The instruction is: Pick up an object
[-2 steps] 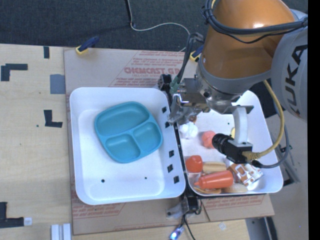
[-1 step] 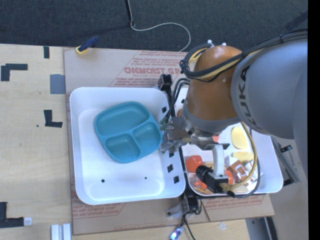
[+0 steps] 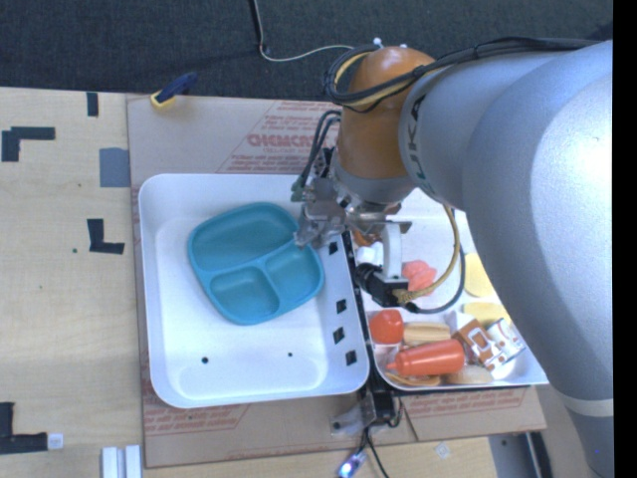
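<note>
Fig.: gripper [image 3: 317, 217] low at blue plate's [image 3: 254, 264] far-right rim, by the bins' divider; plate extends left/near from it. Finger state indiscernible.

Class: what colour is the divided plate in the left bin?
Light blue, seen in the camera view: divided plate.

A blue three-compartment plate [image 3: 257, 264] lies flat and tilted askew in the left bin [image 3: 174, 366], centre frame.
</note>
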Controlling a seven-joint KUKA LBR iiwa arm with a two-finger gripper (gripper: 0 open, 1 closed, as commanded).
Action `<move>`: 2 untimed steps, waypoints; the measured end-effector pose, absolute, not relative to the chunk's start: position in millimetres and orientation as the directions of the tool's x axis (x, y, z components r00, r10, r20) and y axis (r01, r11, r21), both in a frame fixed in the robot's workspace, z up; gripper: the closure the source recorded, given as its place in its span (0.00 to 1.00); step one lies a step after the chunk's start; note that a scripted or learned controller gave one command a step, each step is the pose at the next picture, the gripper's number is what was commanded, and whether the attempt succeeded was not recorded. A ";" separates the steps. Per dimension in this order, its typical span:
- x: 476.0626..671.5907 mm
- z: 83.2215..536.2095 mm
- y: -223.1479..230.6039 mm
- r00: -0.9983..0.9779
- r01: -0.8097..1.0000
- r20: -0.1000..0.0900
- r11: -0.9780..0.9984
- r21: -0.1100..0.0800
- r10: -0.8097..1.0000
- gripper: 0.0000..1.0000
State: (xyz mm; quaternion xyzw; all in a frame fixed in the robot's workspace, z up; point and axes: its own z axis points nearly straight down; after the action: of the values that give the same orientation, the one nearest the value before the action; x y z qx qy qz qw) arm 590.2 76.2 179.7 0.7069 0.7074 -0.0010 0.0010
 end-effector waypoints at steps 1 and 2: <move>550.0 221.7 109.7 -0.005 1.000 0.002 0.005 -0.001 1.000 1.00; 527.9 282.2 104.3 -0.002 1.000 0.001 0.002 0.003 1.000 1.00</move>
State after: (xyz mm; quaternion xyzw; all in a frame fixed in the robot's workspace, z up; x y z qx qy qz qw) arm 527.9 104.3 282.2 0.7063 0.7079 0.0014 0.0005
